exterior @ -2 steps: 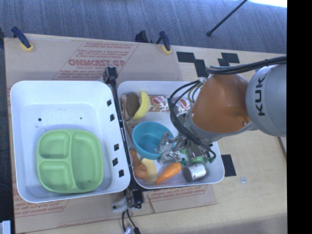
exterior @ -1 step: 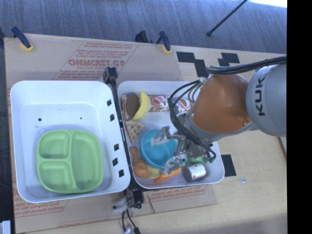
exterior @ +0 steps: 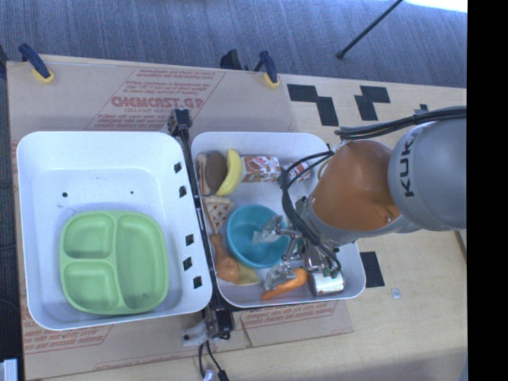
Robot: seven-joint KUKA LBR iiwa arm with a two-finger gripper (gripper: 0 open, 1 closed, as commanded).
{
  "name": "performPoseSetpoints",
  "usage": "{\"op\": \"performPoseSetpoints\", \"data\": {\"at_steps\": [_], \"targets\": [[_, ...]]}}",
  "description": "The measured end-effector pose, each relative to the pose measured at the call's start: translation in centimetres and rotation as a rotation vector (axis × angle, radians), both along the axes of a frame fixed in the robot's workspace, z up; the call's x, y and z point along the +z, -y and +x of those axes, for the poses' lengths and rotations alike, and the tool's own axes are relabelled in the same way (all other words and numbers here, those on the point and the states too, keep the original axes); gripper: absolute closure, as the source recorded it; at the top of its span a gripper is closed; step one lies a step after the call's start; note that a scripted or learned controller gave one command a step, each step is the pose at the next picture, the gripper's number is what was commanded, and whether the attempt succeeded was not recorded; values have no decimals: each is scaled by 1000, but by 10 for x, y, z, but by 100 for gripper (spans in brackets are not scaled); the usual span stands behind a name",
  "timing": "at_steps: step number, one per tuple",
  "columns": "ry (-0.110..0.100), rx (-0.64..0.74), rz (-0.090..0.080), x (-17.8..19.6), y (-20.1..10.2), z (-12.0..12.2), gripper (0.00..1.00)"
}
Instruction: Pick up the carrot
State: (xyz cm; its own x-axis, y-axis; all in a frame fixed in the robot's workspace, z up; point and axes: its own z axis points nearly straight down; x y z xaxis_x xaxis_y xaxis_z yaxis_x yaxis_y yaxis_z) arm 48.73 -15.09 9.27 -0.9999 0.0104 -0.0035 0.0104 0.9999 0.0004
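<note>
Orange and likely light, hard, slick plastic, the carrot [exterior: 284,286] suited your mid-length pinch; jaws' state I couldn't tell.

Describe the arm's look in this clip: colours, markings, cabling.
The arm is a rounded grey body with black KUKA lettering on its side and a broad orange band above the wrist. Black cables loop from the grey link round the orange section. The gripper below is small, metallic and silvery.

Orange carrot [exterior: 284,286] lies along right bin's [exterior: 354,286] near wall.
</note>
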Motion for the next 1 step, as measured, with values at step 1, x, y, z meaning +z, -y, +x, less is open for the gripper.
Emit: {"op": "performPoseSetpoints", "data": {"at_steps": [1], "targets": [[5,10,-1,13,-2,3,100]]}}
